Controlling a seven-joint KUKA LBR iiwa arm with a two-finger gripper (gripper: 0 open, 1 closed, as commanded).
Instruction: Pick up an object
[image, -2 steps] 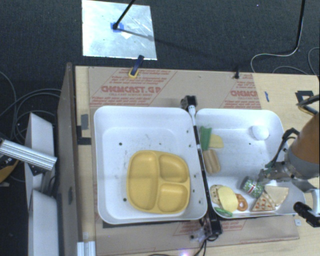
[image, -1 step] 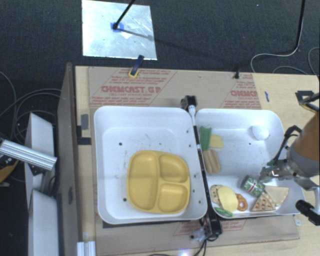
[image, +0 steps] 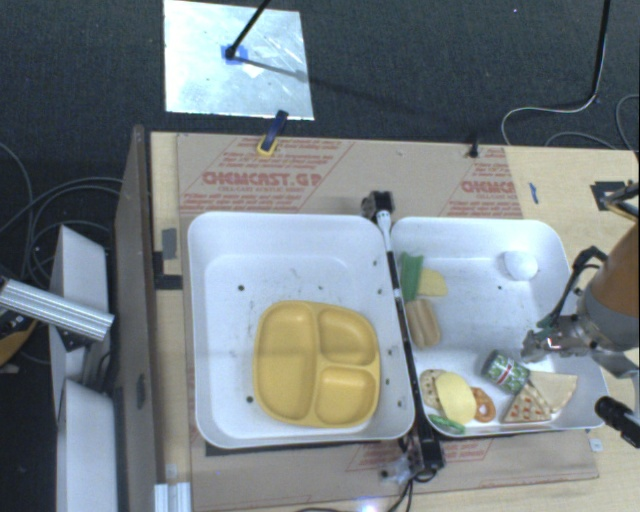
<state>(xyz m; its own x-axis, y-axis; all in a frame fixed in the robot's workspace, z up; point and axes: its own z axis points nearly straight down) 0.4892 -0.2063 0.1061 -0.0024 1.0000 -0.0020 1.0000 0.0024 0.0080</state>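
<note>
Along the near edge of the right bin (image: 540, 238) lie a pizza slice (image: 527, 406), a sandwich-like toy (image: 452, 398) and a pale wedge (image: 562, 386), packed close together. A small green can (image: 506, 371) lies tilted just behind them, just beside the claw (image: 548, 341), which hangs at the bin's right edge; whether it is parted or closed cannot be told. A hot dog (image: 423, 322), a green-and-yellow piece (image: 418, 278) and a white ball (image: 519, 264) sit farther back. The left bin (image: 215, 300) holds a yellow divided tray (image: 317, 362).
</note>
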